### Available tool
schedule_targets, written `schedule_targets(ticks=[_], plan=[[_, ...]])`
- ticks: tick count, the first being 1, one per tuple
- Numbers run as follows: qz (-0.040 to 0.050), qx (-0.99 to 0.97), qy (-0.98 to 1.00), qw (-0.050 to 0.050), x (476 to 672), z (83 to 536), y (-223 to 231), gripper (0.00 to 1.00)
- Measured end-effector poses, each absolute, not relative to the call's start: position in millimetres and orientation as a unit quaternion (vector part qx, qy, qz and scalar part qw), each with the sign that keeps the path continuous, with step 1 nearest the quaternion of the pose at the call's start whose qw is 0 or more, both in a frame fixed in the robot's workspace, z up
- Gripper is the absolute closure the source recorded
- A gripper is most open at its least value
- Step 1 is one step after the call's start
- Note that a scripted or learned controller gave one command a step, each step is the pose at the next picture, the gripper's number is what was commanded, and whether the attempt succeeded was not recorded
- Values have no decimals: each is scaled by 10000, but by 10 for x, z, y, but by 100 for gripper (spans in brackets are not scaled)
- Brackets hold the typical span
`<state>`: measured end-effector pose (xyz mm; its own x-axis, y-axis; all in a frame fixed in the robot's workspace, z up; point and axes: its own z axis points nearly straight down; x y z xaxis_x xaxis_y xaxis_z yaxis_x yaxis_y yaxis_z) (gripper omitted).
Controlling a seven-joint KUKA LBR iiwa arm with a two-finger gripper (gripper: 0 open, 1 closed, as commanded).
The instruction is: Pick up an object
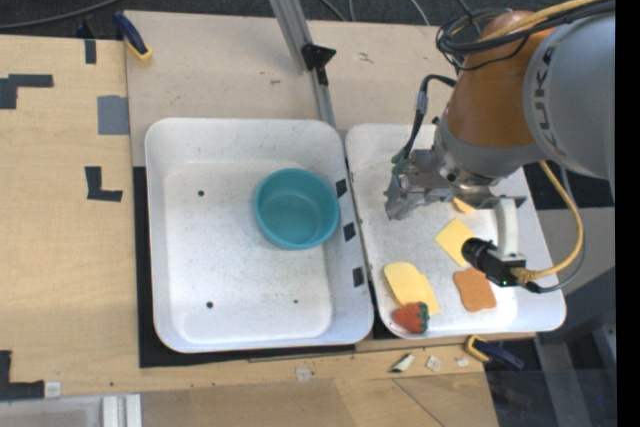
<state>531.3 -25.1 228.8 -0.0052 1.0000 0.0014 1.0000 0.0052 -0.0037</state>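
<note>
Several small things in the right bin could each serve as the pick. A yellow block lies at about 7 o'clock in that bin, with a strawberry touching its lower end. A yellow wedge sits near the bin's centre, and an orange piece lies just below it at about 5 o'clock. A further pale yellow bit peeps out beside the wrist, too hidden to name.

The gripper hangs over the bin's upper left part, about 10 o'clock, above bare floor. From the yellow block it stands at 12 o'clock, apart; from the wedge it stands at 10 o'clock, near but not touching. Nothing shows between its fingers; how far the jaws are spread I cannot tell, since the dark metal parts merge at this angle.

In the left bin a teal bowl rests upright, right of centre, well apart from the gripper.

My judgement: the approach step is in hand, with no grasp made. The next move calls for shifting toward 5 or 6 o'clock to stand over one item, lining the fingers across its narrow side, then descending. The block and strawberry touch, so a close there may catch both or nudge one away.
</note>
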Motion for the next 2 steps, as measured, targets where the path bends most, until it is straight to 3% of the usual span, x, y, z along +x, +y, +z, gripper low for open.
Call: schedule_targets(ticks=[2], plan=[[14,-7046,-7096,22,5032,2210,825,100]])
